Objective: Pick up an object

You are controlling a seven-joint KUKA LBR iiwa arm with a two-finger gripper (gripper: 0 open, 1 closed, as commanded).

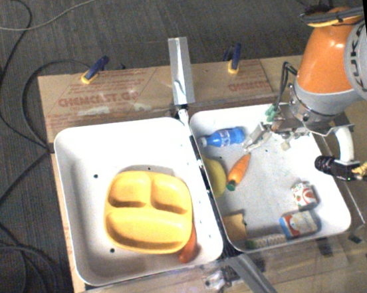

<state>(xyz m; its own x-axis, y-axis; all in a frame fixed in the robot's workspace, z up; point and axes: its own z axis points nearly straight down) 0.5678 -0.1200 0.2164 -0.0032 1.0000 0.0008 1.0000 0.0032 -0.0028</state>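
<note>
The gripper (260, 135), whether spread or clenched I could not tell, hovered in the right bin (340, 212) just right of the blue-capped bottle (226, 137), whose long axis ran left-right, and above-right of the carrot (238, 169).

Around my bench lies dark grey carpet (87, 28) with black cables (5, 219) looping at left; brown cardboard (116, 94) is clamped along the far edge.

A: Left bin (75, 190)?
B: A yellow divided tray (150, 210); something orange (189, 247) peeks from under it.
A: Right bin (334, 220)?
B: Blue bottle (225, 137); banana (215, 174); carrot (239, 170); two small cans (299, 223); the gripper (257, 137) hangs beside the bottle.
</note>
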